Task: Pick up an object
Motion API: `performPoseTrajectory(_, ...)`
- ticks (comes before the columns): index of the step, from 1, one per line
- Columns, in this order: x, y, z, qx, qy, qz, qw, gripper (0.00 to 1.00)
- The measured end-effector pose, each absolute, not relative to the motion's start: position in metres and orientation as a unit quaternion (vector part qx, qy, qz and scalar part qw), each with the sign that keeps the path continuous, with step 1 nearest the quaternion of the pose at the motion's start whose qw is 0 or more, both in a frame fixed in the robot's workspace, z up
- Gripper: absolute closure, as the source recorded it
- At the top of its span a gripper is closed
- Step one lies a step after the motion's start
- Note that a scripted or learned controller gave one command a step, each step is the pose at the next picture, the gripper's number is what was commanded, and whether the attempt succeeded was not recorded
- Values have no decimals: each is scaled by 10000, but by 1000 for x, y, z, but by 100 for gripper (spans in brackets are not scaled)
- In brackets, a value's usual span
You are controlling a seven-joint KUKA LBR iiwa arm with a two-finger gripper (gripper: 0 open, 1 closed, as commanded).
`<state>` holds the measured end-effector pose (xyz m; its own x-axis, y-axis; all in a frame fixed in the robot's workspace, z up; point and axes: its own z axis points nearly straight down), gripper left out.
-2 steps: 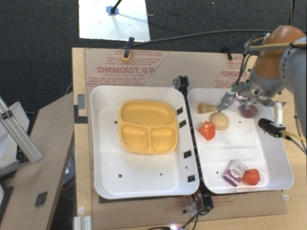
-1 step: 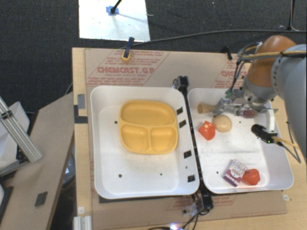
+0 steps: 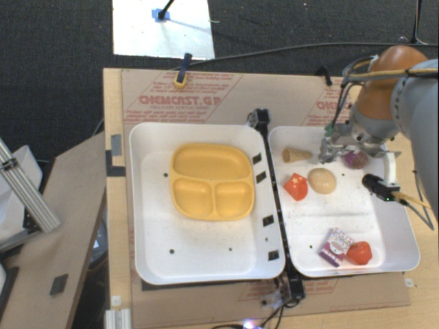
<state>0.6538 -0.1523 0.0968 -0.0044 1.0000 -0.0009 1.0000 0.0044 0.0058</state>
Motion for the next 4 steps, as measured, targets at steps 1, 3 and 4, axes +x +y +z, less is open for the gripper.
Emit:
performPoseTrajectory(1,658,-150,161,7053,7089,21,29,100)
performPoseTrajectory(3,666,-146,219,7050,7092,12,16,100)
performPoseTrajectory(4,663,-91,231,7040,7102,13,8,100)
